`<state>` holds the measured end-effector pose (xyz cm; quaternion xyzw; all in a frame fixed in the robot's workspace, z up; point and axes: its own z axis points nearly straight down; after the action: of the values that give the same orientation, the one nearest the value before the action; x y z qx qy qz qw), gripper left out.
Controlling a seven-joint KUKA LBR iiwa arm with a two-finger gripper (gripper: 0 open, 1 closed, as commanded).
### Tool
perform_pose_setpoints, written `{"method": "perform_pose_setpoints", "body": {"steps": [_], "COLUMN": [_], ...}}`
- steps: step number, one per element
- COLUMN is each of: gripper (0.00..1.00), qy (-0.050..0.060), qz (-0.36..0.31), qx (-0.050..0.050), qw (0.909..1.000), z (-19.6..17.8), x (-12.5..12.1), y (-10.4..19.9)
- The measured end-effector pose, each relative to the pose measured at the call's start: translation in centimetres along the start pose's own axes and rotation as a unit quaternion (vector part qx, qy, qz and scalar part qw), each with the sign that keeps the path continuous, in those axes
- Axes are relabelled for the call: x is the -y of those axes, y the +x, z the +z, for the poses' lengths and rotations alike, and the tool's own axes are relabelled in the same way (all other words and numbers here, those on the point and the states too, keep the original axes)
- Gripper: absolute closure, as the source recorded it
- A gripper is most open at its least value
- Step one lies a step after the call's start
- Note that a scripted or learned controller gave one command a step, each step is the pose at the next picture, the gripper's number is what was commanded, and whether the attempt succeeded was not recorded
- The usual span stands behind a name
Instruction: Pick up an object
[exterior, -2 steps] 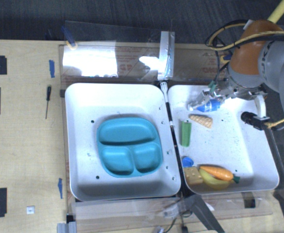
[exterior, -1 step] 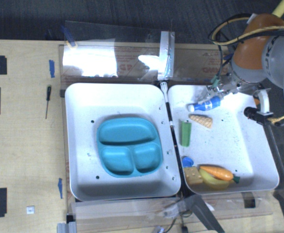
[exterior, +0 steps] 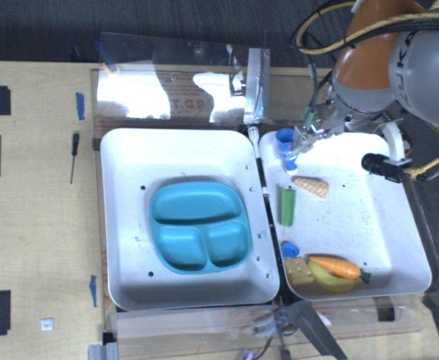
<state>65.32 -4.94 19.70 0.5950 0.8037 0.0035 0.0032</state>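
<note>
The right bin (exterior: 399, 223) holds several small items. A small clear bottle with a blue cap (exterior: 285, 145) lies at its far left corner. Near it are a tan waffle cone (exterior: 311, 187) and a green cylinder (exterior: 287, 205). Along the front wall sit a blue cap (exterior: 290, 251), a tan block (exterior: 297, 271), a yellow banana (exterior: 326, 277) and an orange carrot (exterior: 336, 265). My gripper (exterior: 310, 131) hangs over the bin's far left corner, just right of the blue-capped bottle, with the orange band of the arm (exterior: 373, 43) above it.
The left bin (exterior: 121, 201) holds a blue divided tray (exterior: 199, 225). A shiny metal bracket (exterior: 255, 87) and a clear sheet stand behind the bins. A black part of the arm (exterior: 383, 166) reaches over the right bin's far side. Yellow and black cables (exterior: 324, 32) loop above.
</note>
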Motion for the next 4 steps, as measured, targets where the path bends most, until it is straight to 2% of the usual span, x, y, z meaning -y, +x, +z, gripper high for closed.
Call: {"method": "perform_pose_setpoints", "body": {"steps": [1,2,3,4], "gripper": [1.00,1.00,1.00,1.00], "qy": [0.000,0.008,0.010,0.004], "qz": [0.026,0.016,-0.066,-0.028], "qx": [0.001,-0.002,-0.002,0.001], "qw": [0.9997,0.9998,0.9977,0.9996], "z": [-17.6,-13.9,-1.7,-3.2], "x": [-2.3,-3.2,-0.3,-1.0], "y": [1.8,5.3,8.1,0.0]}}
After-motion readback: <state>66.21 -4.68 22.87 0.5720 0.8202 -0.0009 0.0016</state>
